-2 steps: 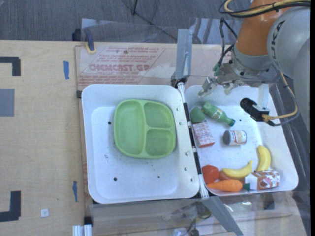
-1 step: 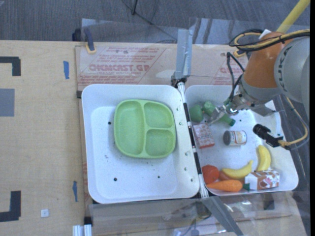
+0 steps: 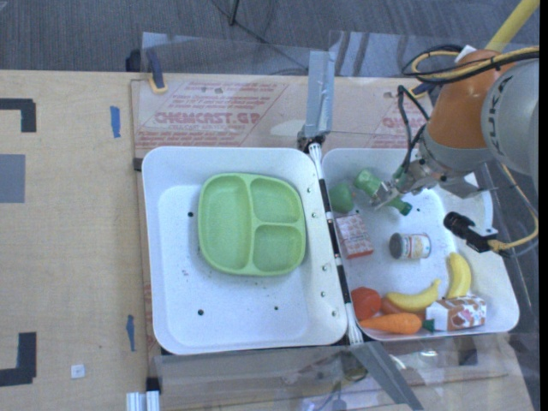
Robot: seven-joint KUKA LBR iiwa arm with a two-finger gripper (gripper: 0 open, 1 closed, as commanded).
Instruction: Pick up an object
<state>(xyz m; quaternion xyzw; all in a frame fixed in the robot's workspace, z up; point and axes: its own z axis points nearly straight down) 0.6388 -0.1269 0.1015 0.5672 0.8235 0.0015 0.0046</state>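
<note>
Arm [image 3: 479, 118] angled down-left; gripper [image 3: 392, 193] low in right bin [image 3: 497, 315], seemingly beside green object [image 3: 368, 181].

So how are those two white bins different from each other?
The left bin holds a single thing, a green divided plate, while the right bin holds many small ones: bananas, a carrot, a can and cartons. The gripper reaches into the right bin, not the left bin. The left bin also looks wider. Both are shallow, white and sit side by side.
</note>
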